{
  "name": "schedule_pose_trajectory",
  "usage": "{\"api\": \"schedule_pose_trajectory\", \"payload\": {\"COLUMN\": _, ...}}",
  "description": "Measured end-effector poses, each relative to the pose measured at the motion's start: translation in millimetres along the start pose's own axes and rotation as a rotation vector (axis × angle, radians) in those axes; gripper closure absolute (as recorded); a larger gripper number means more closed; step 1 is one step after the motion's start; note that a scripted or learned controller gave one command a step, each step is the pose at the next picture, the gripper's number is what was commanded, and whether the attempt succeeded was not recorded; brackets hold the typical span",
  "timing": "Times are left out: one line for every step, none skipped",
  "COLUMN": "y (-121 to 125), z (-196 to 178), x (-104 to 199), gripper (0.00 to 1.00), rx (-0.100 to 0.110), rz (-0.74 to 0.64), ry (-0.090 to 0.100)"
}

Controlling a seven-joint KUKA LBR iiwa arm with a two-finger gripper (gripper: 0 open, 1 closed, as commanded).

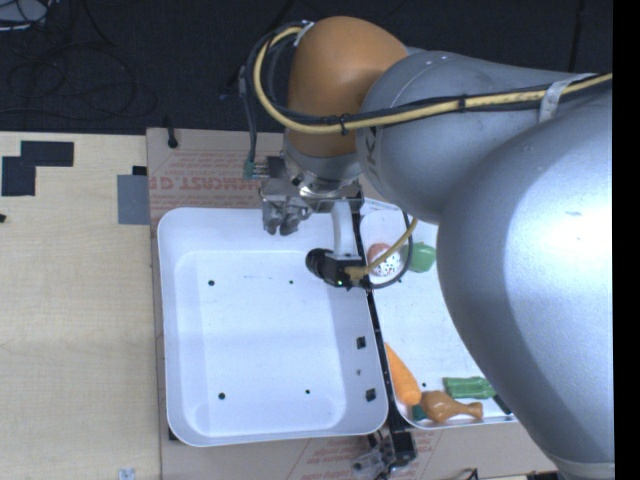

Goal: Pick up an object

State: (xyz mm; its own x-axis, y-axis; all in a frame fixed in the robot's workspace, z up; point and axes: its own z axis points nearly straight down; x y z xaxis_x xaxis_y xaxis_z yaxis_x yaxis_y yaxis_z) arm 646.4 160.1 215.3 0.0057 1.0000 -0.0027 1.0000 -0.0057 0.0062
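The things to pick all lie in the right bin (418, 320), much of which is covered by the arm's big grey body. Near its front edge an orange carrot-shaped piece (402, 376) lies slantwise by the dividing rim. Just beside the carrot's lower end is a brown drumstick-shaped toy (450, 405), and a flat green block (467, 387) sits close above the toy. Further back in the same bin a pale green rounded thing (422, 258) shows at the edge of the arm. Next to it is a small red-and-white item (381, 258), partly hidden behind a looping cable and too obscured to name.

None of these is in the gripper (283, 215). It hangs as a grey metal cluster below the orange band (335, 68) over the back rim of the left bin (200, 368), near that bin's rear right corner and well apart from the carrot group. Whether it is open or closed I cannot tell — it is seen from above and its parts run together. Nothing can be seen held in it.

A black part with a small green light (328, 266) sits lower, at the rim between the two bins. A yellow cable (480, 98) runs along the arm. Both bins rest on brown cardboard (200, 173) laid on the pale wooden bench (70, 318).
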Motion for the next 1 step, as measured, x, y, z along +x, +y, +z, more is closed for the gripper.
{"api": "schedule_pose_trajectory", "payload": {"y": -34.7, "z": 5.8, "x": 59.6, "gripper": 1.00, "rx": 0.012, "rz": -0.011, "ry": 0.004}}
